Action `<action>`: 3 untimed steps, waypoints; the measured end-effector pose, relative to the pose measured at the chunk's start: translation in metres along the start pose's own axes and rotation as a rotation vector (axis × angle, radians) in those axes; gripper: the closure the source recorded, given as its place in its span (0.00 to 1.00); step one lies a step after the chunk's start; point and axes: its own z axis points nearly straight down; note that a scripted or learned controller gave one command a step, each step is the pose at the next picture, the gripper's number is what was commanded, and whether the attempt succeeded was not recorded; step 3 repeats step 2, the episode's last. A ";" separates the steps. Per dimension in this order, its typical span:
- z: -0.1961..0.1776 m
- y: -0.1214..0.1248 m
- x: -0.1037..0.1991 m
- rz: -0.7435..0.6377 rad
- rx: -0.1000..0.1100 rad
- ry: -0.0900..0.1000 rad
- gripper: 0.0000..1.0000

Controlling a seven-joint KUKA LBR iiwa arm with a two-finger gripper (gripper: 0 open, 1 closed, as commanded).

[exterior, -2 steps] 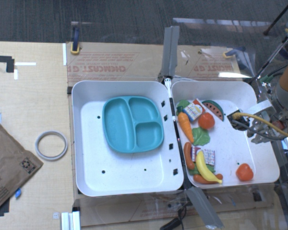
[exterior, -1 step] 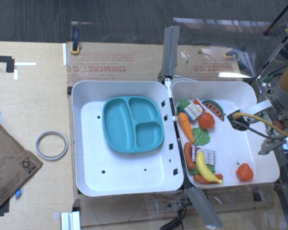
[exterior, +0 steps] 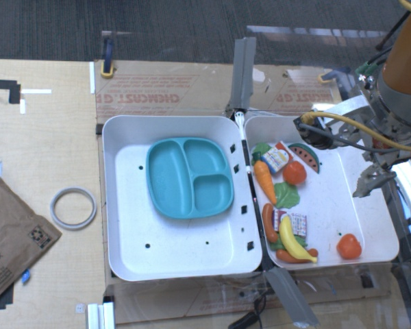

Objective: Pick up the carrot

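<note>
White right bin (exterior: 370,204) holds carrot (exterior: 264,181) near its left wall, apparently untouched.

Looks down from above the bench at a slant, fixed, far enough off to take in both white bins whole: the left bin (exterior: 123,204) near the middle, the right bin (exterior: 370,211) toward the right edge. Faces the far dark floor (exterior: 192,5) at the top. Catches the arm (exterior: 401,67) coming in from the right.

Arm (exterior: 402,67): orange band, grey body; yellow hose and dark cables looped; end effector (exterior: 374,177) grey metal, apparently.
</note>
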 end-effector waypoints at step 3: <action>0.004 -0.042 0.012 -0.009 0.000 0.000 0.00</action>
